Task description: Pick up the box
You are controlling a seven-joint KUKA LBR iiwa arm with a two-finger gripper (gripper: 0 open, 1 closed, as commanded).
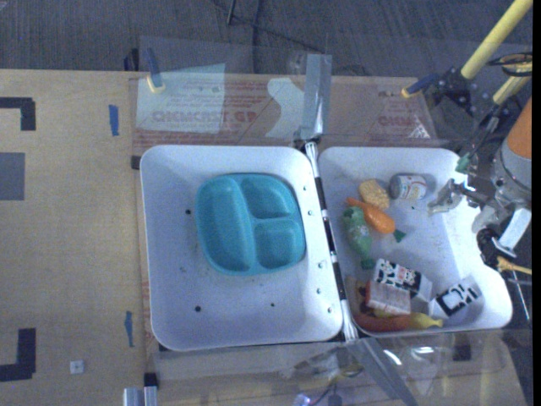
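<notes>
Here the box (395, 287) lies at the near side of the right bin (423, 161), wedged among toy food, so reaching it means threading clutter. The gripper (463, 189) hovers at the bin's far right edge; I cannot tell its state.

A teal divided plate (251, 223) is seen in the left bin (169, 294); the box (396, 286) lies among toys in the right bin (431, 163).

blue divided plate (251, 223) in left bin (169, 311)
</notes>
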